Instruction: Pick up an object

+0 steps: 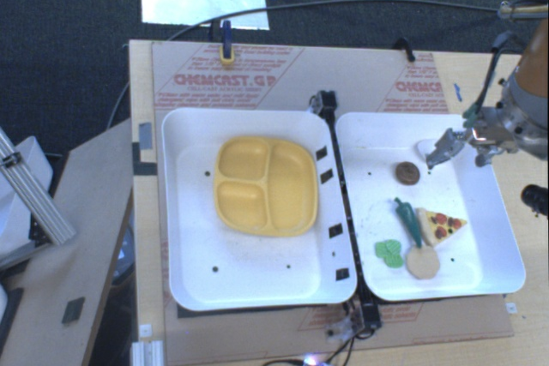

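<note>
The right bin point(493, 201) holds several small toy foods. A brown round piece point(407, 173) lies near its middle. Below it are a pizza slice point(443, 226), a dark green stick-shaped piece point(408, 221), a light green leafy piece point(389, 252) and a tan disc point(422, 263). My gripper point(461, 154) hangs over the bin's upper right part, just right of and above the brown piece. It is open, with nothing between its fingers point(439, 150).
A yellow divided plate point(264, 186) sits in the middle of the left bin point(184, 210). Black clips run along the seam between the bins point(336, 201). A cable arcs over the bench's far side, and a grey rail point(34, 193) stands at the left.
</note>
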Tool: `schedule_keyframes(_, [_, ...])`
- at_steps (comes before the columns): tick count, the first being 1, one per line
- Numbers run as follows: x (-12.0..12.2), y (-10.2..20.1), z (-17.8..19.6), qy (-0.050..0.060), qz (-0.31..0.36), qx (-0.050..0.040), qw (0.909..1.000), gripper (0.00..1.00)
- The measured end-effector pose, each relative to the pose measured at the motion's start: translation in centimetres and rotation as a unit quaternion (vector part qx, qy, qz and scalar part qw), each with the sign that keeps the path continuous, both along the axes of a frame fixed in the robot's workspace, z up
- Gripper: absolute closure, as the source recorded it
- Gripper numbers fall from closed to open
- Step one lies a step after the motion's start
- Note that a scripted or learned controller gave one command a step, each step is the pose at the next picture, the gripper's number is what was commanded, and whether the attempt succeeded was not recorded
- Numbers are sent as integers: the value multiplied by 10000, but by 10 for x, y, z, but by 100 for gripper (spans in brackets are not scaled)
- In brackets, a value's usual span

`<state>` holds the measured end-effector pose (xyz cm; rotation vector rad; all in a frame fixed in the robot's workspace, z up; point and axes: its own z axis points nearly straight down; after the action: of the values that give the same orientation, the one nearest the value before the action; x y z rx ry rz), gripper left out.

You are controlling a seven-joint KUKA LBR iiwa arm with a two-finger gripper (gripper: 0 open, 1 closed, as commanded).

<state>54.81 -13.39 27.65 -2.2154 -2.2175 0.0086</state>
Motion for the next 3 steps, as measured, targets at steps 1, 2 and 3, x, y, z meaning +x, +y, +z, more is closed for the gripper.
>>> schedule_keyframes(1, [2,0,6,-53,12,-8,10000,0])
schedule_keyframes(2, [3,-3,-56,-30,1,-3,10000,0])
schedule_keyframes(3, [10,-8,-103,-39,1,-6,10000,0])
